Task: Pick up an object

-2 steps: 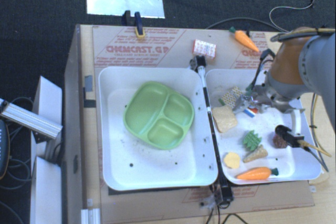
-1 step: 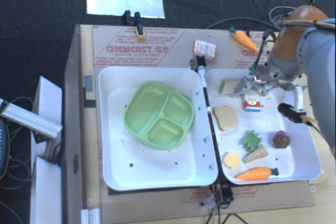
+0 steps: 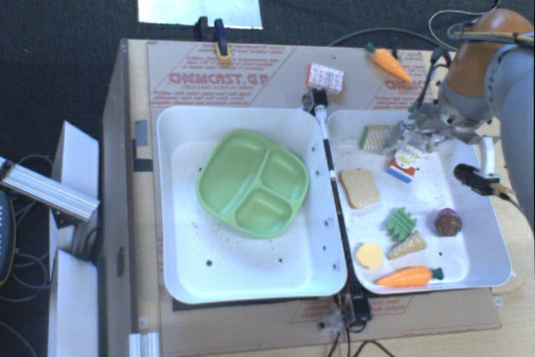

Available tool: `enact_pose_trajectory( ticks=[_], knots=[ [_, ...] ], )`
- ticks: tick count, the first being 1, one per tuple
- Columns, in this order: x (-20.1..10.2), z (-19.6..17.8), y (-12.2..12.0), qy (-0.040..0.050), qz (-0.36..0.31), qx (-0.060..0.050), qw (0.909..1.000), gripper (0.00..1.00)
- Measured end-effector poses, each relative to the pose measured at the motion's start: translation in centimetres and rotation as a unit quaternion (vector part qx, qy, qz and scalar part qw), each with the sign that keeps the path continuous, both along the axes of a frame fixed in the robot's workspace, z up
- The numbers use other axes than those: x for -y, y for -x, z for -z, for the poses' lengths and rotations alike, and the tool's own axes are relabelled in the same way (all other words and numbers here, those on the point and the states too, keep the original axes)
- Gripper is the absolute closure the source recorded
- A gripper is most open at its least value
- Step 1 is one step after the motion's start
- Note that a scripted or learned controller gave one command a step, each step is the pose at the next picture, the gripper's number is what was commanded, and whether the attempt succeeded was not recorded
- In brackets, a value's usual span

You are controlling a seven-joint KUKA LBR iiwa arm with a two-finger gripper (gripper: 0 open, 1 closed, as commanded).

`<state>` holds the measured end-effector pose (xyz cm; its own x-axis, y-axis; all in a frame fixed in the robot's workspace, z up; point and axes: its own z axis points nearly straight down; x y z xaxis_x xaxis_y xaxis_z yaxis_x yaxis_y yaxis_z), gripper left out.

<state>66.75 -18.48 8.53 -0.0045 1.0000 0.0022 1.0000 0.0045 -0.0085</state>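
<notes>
My gripper [image 3: 414,136] hangs over the far end of the right bin [image 3: 493,259], the arm coming in from the right. Just under and in front of it lies a small white carton with red and blue print [image 3: 404,166]; whether they touch is unclear. A greenish cracker [image 3: 374,136] sits just left of the gripper. Nearer the front lie a toast slice [image 3: 359,187], a green leafy piece [image 3: 400,222], a dark red ball [image 3: 448,221], a cheese wedge [image 3: 407,246], a yellow disc [image 3: 369,255] and a carrot [image 3: 405,276].
The left bin [image 3: 180,263] holds a green divided plate [image 3: 253,182]. Behind the bins, on the board, lie a second carrot [image 3: 389,63] and a small red-and-white block [image 3: 325,77]. A black divider rail [image 3: 332,180] runs between the bins.
</notes>
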Motion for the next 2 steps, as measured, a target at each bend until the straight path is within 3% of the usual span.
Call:
enact_pose_trajectory(
  ticks=[1,2],
  knots=[
    [2.20,0.00,0.01,0.0002,0.000,0.000,1.0000,0.00],
    [2.18,0.00,-0.01,0.0007,-0.001,0.000,1.0000,0.00]
  ],
)
